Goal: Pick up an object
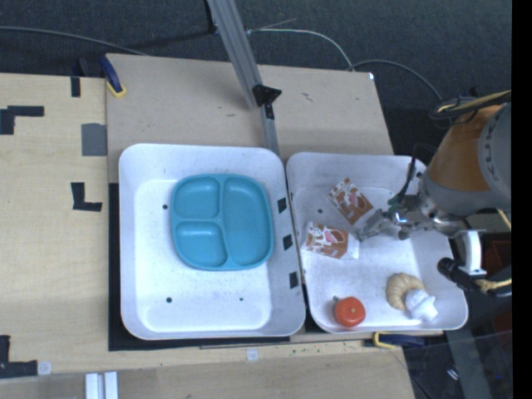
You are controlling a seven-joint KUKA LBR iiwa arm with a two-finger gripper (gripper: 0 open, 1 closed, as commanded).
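Two bins: the left bin point(133, 248) holds a blue plate point(222, 221); the right bin point(445, 306) holds snack packets point(350, 199), a tomato point(350, 311), and the gripper point(371, 227), jaws unclear.

Desk point(50, 248): light wood surface, marked with several black tape pieces and 1 grey patch toward the left. A tan board point(191, 98) lies on it at centre. 2 shallow white bins rest side by side on the board, edges touching: left bin point(137, 248) and right bin point(432, 302). A blue-and-yellow clamp point(111, 76) sits at the board's upper-left corner. A grey metal bar point(237, 44) crosses the board's top edge.
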